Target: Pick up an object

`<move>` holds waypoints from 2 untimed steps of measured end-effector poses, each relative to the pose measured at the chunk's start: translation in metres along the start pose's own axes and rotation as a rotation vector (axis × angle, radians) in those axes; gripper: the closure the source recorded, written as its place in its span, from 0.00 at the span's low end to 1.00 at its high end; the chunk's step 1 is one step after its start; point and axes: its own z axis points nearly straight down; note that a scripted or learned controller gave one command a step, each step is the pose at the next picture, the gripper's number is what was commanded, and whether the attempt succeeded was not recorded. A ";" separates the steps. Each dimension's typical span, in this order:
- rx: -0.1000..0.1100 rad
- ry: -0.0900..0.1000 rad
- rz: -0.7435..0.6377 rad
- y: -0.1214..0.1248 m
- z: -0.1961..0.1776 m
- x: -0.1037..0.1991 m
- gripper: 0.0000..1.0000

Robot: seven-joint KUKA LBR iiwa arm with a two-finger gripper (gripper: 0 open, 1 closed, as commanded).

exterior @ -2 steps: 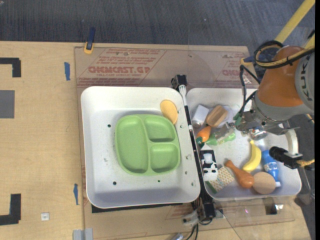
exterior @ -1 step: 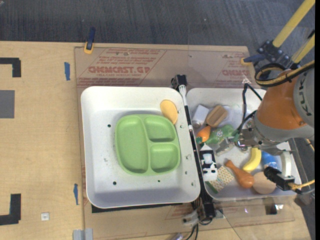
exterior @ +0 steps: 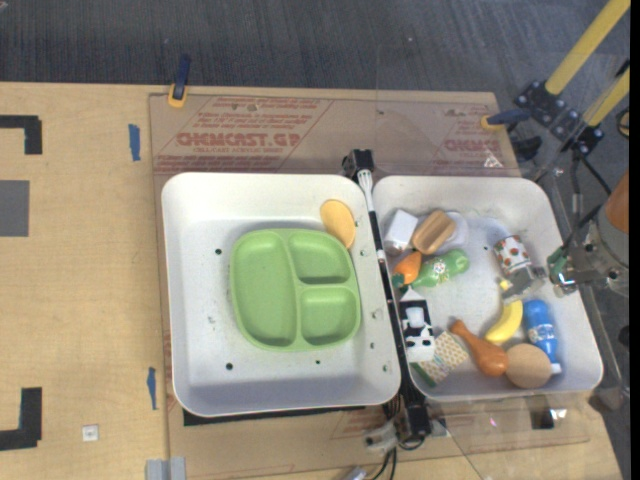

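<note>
The right bin holds several toy items: a white cube, a tan bread piece, a green vegetable, a small orange piece, a red-and-white can, a banana, a blue bottle, a tan egg shape and an orange drumstick. My gripper hangs at that bin's right wall, just right of the can and above the blue bottle. Nothing is seen held in it. The arm's wrist enters from the right edge.
The left bin carries a green divided plate and a yellow-orange fruit at its back right corner. A black-and-white patterned item and a waffle-textured piece lie at the right bin's front left. Yellow stand legs rise at the back right.
</note>
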 end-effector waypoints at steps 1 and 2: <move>0.005 0.009 0.244 0.007 0.083 0.023 0.00; 0.004 0.006 0.248 0.007 0.074 0.022 1.00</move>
